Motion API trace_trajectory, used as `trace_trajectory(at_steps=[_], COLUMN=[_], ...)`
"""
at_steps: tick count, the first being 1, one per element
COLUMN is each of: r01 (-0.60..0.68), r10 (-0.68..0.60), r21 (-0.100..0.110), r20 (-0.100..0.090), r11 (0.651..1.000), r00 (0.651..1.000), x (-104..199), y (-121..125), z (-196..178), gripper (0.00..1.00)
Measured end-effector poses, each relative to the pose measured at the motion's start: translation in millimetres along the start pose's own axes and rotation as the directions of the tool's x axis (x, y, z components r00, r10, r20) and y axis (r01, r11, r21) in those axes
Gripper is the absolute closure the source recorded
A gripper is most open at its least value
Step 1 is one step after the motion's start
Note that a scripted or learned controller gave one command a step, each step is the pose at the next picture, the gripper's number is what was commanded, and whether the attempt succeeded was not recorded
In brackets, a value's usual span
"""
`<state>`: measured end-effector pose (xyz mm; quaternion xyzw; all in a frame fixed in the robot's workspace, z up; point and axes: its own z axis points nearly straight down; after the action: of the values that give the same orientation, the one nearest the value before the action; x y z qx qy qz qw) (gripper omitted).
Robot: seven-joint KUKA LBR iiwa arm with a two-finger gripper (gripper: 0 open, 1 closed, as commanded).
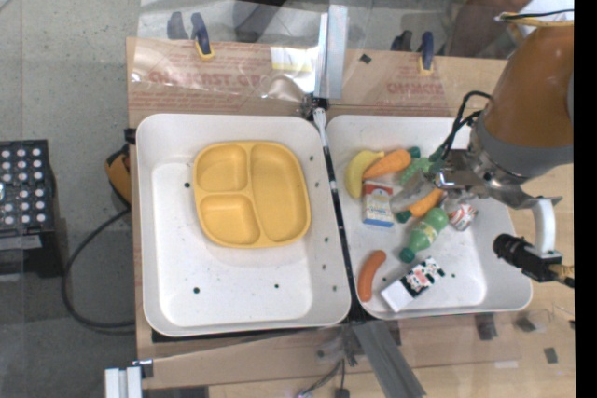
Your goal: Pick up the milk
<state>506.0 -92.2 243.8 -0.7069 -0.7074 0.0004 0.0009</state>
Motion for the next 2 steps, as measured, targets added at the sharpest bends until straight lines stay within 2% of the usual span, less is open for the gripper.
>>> trace_trajectory(at_steps=[1, 2], r01=[0.214, 0.369], r10=[-0.214, -0.369], r21=[0.003, 0.0], r20=[-0.002, 0.001], r11=[0.977, 0.93], r00=[0.977, 0.93], x=[-26.8, -87.7], y=[-27.9, -24.5], z=[139.5, 105.0], gripper=[0.0, 0.0])
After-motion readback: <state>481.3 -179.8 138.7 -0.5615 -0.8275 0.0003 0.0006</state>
